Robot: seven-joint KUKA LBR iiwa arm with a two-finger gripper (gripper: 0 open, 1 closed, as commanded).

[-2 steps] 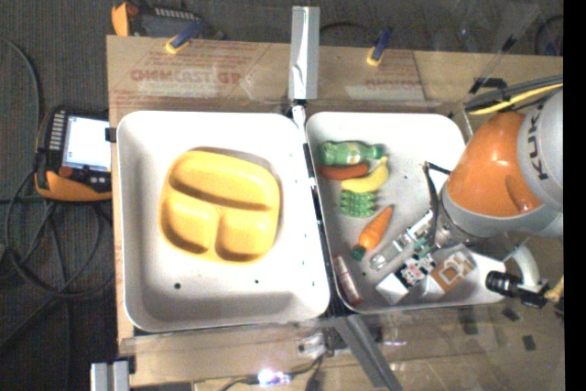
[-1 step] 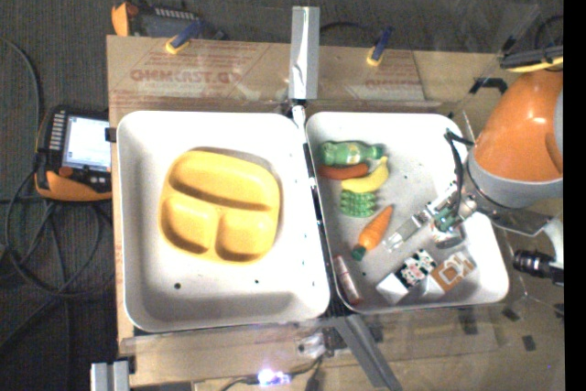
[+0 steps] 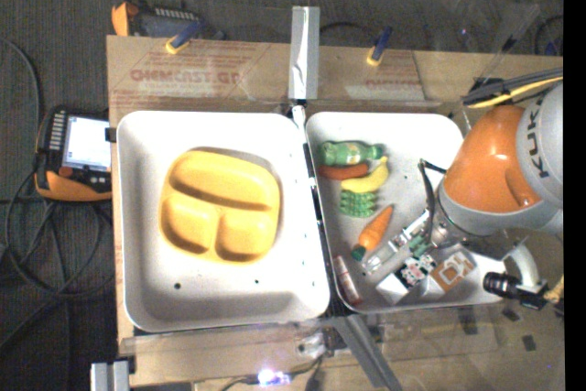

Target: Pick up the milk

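Here the pincer [image 3: 400, 254] is seen low over the near part of the right bin [image 3: 449, 128], reaching in from the right under the orange-banded arm [image 3: 499, 165]. How far it is opened cannot be told, and nothing is seen gripped in it. The milk [image 3: 417, 271], a small white carton with dark patches, lies just beside and below the pincer. A carrot [image 3: 374, 231] is found just left of it. Beyond the carrot, a corn cob [image 3: 358, 200], banana [image 3: 370, 178] and green bottle [image 3: 351, 152] are grouped. Well left, a yellow tray [image 3: 222, 206] is held in the left bin [image 3: 137, 224].
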